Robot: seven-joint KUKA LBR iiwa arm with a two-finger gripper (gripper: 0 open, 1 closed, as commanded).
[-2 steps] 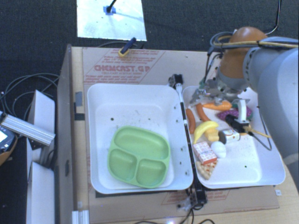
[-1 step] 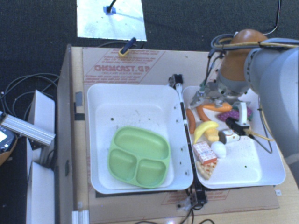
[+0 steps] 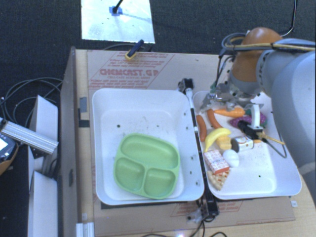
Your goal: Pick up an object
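While I am watching from above, the gripper (image 3: 216, 96) is hanging low over the far left corner of the right bin (image 3: 256, 179), and I cannot tell how its hand is set. The carrot (image 3: 228, 112) is lying just beside it, near the banana (image 3: 215, 137). A green tray (image 3: 146, 166) is sitting in the left bin (image 3: 143, 102).

The grey arm (image 3: 291, 78) is running off the right edge, and its bulk is covering the right bin's (image 3: 256, 181) far right corner. The pincer (image 3: 223, 97) is sitting too small and cluttered to read. A purple item (image 3: 257, 116) is lying partly behind a white piece, its kind unclear. Cables (image 3: 22, 90) and a white box (image 3: 42, 117) are getting cut off at the left edge.
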